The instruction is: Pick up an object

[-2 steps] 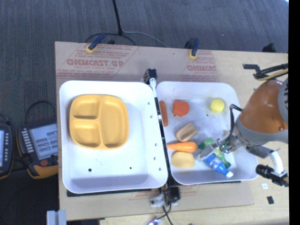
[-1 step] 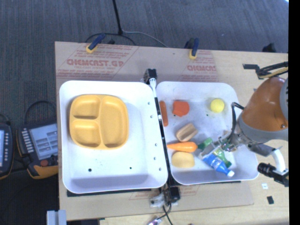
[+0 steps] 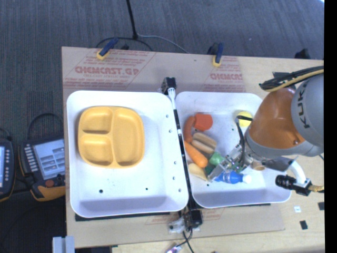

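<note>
Brown bench (image 3: pixel 142 70) carries two white bins (image 3: pixel 73 141), side by side, touching.

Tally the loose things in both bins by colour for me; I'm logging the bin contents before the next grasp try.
Yellow: 2, the sectioned plate and a partly hidden yellow item
Orange: 1, the carrot
Red: 1, the tomato
Tan: 1, the hot dog
Green: 1, the green piece
Blue: 1, the blue item
Total: 7, counting what is visible around the tool.

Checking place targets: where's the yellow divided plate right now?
The yellow divided plate lies in the left bin, toward its upper left, apart from the toy food piled in the right bin where the gripper is.
</note>
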